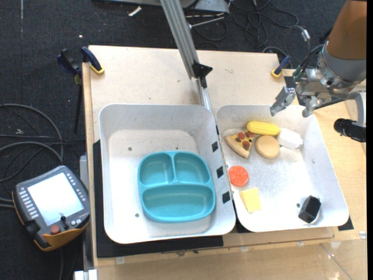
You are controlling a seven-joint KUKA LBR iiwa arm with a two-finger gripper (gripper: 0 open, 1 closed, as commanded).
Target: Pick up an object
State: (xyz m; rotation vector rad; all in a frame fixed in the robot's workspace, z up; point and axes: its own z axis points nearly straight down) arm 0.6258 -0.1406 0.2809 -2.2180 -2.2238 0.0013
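Toy food (261, 140) seen lying in right bin (326, 174), near its back: corn, pizza slice, cookie. Nothing picked up yet. Gripper (294, 102) held above bin's back edge, fingers spread apart, nothing pinched. Lowering and grabbing left to do.

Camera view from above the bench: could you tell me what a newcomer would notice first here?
Probably the teal divided plate, alone in the left bin. Next, the toy food clustered in the right bin: a pizza slice, a yellow corn cob and an orange-red disc. The gripper hangs over that bin's far edge.
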